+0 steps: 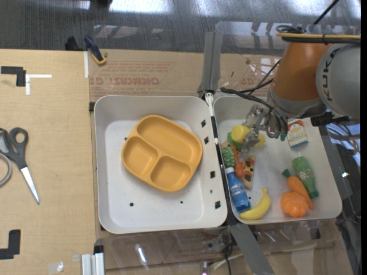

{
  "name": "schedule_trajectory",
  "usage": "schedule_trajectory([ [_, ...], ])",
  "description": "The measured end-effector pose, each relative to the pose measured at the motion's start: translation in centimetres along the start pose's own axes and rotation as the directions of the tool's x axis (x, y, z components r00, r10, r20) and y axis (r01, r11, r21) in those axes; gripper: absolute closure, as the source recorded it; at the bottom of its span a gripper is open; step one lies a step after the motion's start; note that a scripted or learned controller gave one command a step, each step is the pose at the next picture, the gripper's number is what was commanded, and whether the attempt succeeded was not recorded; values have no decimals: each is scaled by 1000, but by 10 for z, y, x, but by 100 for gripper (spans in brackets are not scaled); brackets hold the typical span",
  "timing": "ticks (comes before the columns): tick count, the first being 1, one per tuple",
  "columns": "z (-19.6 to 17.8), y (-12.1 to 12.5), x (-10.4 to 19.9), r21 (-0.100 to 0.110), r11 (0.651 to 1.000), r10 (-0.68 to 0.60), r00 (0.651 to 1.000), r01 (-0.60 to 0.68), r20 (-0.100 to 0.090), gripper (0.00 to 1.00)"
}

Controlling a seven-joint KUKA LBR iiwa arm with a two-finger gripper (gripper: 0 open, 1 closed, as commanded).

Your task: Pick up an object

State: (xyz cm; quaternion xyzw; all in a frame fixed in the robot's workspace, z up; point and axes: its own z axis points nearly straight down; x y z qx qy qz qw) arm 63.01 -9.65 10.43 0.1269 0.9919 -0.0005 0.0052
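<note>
The gripper hangs low over the upper left of the right bin, just beside a yellow lemon; whether its fingers are open or closed cannot be told. The same bin holds a blue bottle, a banana, a pizza slice, a carrot, an orange, a green bottle and a small carton. The left bin holds a yellow divided plate. Scissors lie on the desk.

Gripper over, maybe touching, lemon, right bin.
</note>
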Motion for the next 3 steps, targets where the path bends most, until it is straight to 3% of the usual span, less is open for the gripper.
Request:
schedule_trajectory([
  [1, 0, 0, 0, 0, 1000, 0, 1000, 0, 0, 0],
  [2, -11, 0, -2, 0, 1000, -1, 1000, 1, 6, 100],
  [3, -89, 49, -7, -1, 1000, -22, 1000, 22, -5, 100],
])
